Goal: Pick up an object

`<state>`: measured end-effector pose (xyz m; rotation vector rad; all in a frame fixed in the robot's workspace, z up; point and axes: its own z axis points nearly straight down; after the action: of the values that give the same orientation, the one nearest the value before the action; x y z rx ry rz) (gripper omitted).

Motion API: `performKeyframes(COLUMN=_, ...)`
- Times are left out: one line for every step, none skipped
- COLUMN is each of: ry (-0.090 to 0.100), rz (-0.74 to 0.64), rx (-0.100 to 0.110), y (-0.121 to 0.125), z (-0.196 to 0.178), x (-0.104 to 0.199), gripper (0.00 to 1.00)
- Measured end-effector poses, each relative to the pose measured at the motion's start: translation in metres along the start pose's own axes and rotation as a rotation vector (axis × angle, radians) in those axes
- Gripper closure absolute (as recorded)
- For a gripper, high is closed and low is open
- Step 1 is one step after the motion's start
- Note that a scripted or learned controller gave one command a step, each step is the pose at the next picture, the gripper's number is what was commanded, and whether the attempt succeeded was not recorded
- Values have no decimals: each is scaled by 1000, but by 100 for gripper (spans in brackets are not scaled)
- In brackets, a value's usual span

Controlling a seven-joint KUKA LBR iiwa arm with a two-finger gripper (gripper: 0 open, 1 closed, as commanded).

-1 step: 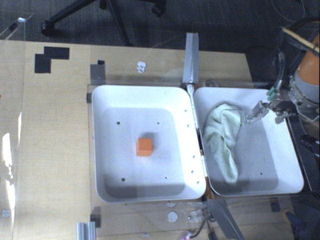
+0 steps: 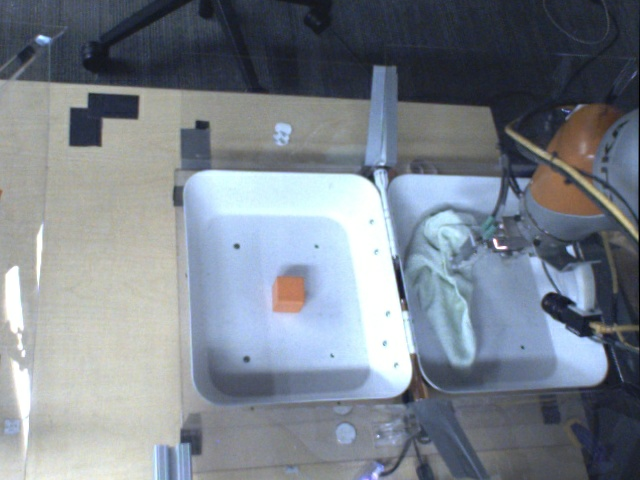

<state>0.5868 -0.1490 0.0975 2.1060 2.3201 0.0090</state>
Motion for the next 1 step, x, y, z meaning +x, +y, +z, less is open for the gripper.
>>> performKeyframes(ry=1, rz=-2, rx=-3, y=2, z=-11, x=1, gripper=100)
